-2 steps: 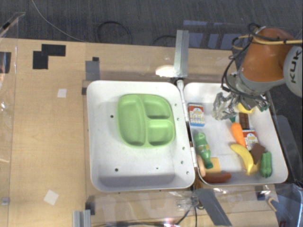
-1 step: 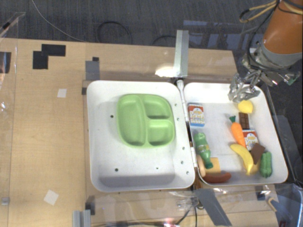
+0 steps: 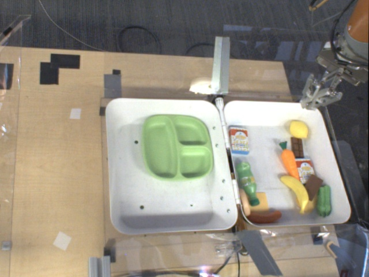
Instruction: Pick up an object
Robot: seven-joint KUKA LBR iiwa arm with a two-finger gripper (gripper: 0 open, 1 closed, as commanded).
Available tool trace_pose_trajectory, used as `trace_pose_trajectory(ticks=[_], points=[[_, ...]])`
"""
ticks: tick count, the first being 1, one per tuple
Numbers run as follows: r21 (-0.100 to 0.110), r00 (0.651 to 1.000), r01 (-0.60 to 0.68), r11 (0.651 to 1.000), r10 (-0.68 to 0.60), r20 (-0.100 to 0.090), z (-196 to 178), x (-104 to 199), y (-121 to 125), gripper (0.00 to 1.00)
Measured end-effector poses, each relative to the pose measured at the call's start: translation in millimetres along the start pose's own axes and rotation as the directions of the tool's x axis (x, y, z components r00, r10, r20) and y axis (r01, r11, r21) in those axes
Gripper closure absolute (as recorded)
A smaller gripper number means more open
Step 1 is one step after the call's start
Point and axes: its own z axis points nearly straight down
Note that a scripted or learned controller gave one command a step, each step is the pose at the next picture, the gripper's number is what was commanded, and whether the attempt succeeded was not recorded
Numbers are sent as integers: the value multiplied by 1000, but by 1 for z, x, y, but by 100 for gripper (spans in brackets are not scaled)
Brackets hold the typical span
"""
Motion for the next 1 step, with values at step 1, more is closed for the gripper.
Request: trace_pose_trajectory(ticks=[1], points=[[-6,984,181,984,-181,-4,15,93,91,100]])
